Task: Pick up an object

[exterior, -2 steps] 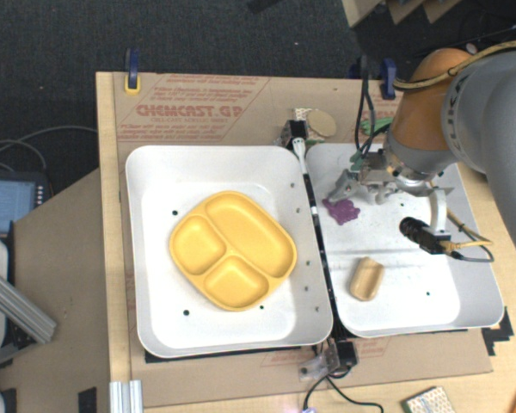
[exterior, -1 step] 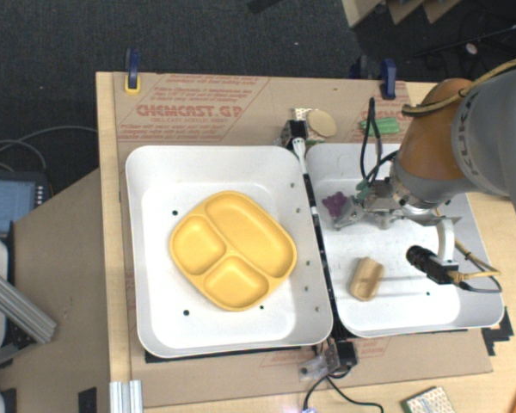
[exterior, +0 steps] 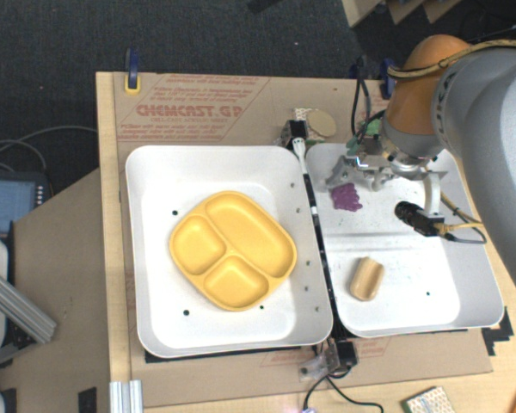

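The far right part of the right bin [exterior: 464, 304] is covered by the grey arm [exterior: 490, 136], which is itself cut off by the right and top edges. The gripper [exterior: 370, 172] is seen from above under the wrist, and its fingertips are too small and too crowded by metal parts to be told apart. The far edge of the purple object [exterior: 347, 198] is met by the gripper's shadow, so contact cannot be judged. The printed lettering on the cardboard sheet [exterior: 189, 106] is faint and only partly legible. A patterned item [exterior: 426, 400] is clipped by the bottom edge.
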Available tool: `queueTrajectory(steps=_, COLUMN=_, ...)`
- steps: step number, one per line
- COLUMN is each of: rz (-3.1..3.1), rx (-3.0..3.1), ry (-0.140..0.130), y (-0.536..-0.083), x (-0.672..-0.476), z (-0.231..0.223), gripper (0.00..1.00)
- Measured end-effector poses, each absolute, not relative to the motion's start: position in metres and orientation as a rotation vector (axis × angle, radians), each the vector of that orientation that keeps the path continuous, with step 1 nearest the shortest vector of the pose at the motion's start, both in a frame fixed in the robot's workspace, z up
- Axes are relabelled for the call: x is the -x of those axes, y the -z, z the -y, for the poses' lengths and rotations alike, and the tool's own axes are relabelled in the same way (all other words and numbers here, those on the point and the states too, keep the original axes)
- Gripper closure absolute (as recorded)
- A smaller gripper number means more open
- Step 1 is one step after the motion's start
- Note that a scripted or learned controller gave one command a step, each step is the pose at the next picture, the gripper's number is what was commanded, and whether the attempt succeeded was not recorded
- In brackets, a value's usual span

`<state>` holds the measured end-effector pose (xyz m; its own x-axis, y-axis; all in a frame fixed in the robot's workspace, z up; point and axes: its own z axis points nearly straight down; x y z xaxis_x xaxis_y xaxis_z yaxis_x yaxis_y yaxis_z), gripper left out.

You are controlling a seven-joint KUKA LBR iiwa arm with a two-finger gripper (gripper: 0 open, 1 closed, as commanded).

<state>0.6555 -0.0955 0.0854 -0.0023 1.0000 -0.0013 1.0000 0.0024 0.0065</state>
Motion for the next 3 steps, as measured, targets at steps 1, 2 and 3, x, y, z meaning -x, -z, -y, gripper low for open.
queueTrajectory(steps=1, rz=-2.215, rx=-2.232, ry=0.008, y=-0.084, x=-0.588, z=0.154, gripper=0.00)
queueTrajectory(steps=2, rz=-2.227, rx=-2.211, ry=-0.008, y=-0.085, x=-0.655, z=0.095, gripper=0.00)
queueTrajectory(steps=3, rz=-2.220, rx=-2.216, ry=-0.004, y=-0.096, x=-0.653, z=0.100, gripper=1.00)
